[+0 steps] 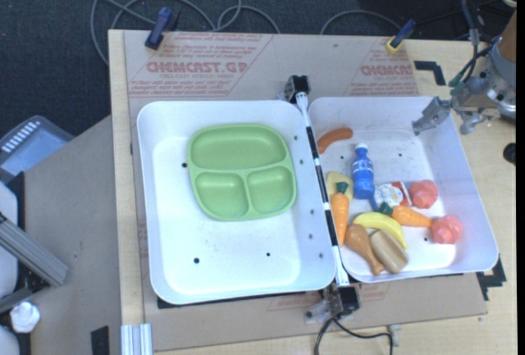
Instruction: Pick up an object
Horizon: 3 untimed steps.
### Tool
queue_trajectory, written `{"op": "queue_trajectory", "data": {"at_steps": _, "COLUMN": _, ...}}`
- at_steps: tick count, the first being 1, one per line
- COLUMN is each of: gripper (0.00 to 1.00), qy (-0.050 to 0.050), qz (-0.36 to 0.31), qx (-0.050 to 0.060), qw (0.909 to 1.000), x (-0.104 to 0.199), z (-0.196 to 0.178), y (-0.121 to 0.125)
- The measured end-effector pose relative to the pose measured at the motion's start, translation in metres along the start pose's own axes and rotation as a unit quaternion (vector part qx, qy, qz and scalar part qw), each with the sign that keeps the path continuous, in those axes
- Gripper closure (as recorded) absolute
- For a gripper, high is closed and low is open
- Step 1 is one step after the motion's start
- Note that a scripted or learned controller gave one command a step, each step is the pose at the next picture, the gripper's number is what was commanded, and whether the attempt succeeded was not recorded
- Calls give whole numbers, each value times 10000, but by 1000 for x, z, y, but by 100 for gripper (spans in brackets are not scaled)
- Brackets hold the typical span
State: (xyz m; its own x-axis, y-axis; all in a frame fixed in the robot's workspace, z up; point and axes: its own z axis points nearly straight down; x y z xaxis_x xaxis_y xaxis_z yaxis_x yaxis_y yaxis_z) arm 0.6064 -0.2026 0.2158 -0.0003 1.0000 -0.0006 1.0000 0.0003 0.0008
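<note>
Grey two-finger gripper (443,114) sits at the far right corner of the right shallow white bin (472,197), over its rim; nothing is seen between its tips, and how wide they stand I cannot tell at this size; grey arm (502,75) enters from the right edge.

Landmark: small blue plastic bottle with white cap (362,170), upright-ish in mid bin, well apart from the gripper. Beyond the bottle lies an orange-red toy sausage (334,137); on its near side a yellow toy banana (379,224), brown toy drumstick (361,243) and tan toy bread roll (388,251), bunched and touching; left of it a long orange toy carrot (340,214) along the bin wall; right of it a small white-and-red packet (394,195), red round toy fruit (424,193), and a pink lumpy toy (445,229) further near-right.

Left of the bottle, across the divider, a green three-compartment plastic tray (242,171) lies in the left white bin (164,181).

Progress, judged: nothing grasped or lifted; choosing, descent, closing and lifting all remain.
</note>
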Motion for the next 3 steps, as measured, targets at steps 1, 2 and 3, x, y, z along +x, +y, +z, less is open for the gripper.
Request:
{"op": "queue_trajectory", "data": {"at_steps": 1, "gripper": 0, "qy": 10, "qz": -4, "qx": 15, "qw": 10000, "x": 83, "z": 107, "y": 27}}
{"op": "queue_trajectory", "data": {"at_steps": 2, "gripper": 0, "qy": 7, "qz": 0, "qx": 15, "qw": 10000, "x": 111, "z": 132, "y": -7}}
{"op": "queue_trajectory", "data": {"at_steps": 3, "gripper": 100, "qy": 3, "qz": 2, "qx": 5, "qw": 10000, "x": 111, "z": 121, "y": -6}}
